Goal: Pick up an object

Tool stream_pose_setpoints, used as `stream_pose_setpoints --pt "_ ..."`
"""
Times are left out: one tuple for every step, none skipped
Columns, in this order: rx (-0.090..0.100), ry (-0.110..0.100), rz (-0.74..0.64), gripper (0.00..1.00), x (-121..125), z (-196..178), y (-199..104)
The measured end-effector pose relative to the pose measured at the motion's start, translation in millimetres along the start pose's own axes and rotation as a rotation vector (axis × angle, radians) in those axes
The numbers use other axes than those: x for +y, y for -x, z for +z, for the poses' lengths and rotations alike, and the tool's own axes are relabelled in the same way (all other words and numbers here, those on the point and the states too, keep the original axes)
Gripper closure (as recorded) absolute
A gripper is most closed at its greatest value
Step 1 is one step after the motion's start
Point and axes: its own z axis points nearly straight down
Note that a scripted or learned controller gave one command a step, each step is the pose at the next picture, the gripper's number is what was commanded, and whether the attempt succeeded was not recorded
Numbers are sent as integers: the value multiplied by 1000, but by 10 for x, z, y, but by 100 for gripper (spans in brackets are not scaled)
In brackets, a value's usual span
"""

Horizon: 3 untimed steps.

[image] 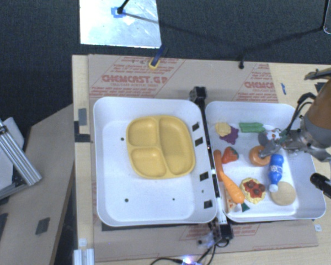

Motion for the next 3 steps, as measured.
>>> stream_pose_setpoints --pt "12 -17 -2 100 -40 -18 -53" --pt "12 -17 -6 100 20 -644 -100" --pt "12 -17 -6 100 53 -1187 -88"
